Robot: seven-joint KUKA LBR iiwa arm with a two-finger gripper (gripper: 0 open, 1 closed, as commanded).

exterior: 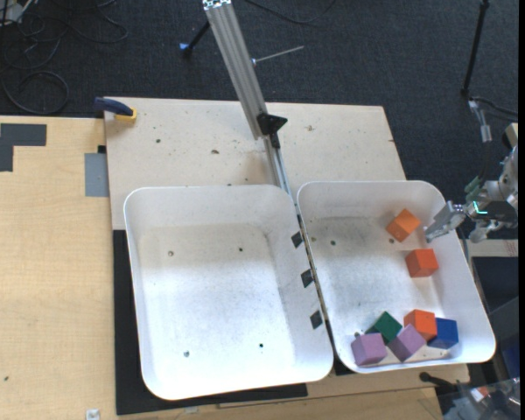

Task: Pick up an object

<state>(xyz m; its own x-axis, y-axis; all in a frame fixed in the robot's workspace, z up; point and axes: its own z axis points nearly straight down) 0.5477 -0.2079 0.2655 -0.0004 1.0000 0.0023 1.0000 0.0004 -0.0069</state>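
Note:
The right bin point(350, 201) holds several small blocks. An orange block point(403, 225) lies near its far right side, with a red-orange block point(422, 262) just in front of it. Clustered in the near right corner are a green block point(387, 326), an orange block point(421, 323), a blue block point(445, 332) and two purple blocks point(368, 348) point(407, 342). My gripper point(455, 220) hangs over the bin's right rim, just right of the far orange block. I see no block in it.
The left bin point(157, 208) sits beside the right one, with black clips point(304, 276) along the shared wall. A slanted aluminium post point(241, 68) rises behind the bins. A blue-handled tool point(115, 108) lies at the bench's far left corner.

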